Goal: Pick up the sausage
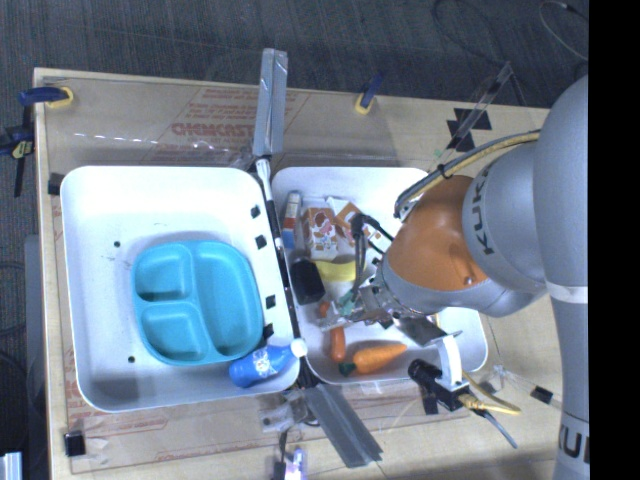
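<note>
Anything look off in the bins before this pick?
Yes: a blue bottle lies on its side across the left bin's lower right corner, cap end riding onto the divider toward the right bin.

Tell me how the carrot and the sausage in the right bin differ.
The carrot is orange, long and tapered; the sausage is darker, reddish brown and short. The carrot lies roughly across the bin; the sausage stands more up-and-down in the view. The carrot looks larger than the sausage. Both rest near the right bin's front edge, side by side.
</note>
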Tool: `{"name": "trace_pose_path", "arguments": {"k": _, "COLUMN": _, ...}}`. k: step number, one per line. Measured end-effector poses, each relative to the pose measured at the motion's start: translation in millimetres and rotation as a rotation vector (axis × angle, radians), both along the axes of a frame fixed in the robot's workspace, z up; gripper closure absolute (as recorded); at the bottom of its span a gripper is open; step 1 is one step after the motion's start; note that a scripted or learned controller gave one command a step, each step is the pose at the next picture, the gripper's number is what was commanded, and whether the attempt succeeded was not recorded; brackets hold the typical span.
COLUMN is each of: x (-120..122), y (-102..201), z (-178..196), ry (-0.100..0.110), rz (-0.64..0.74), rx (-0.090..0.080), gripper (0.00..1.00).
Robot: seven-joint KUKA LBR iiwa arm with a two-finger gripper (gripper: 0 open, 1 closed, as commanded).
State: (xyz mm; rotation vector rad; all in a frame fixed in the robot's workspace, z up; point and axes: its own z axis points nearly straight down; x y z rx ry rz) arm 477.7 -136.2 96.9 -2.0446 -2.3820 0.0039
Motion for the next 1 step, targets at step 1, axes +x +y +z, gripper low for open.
{"name": "trace_pose_path", "arguments": {"k": 1, "x": 5.7, "y": 59.5, "z": 148.8, "ry": -0.004, "rz": 0.195, "rx": 0.0, "gripper": 1.0}}
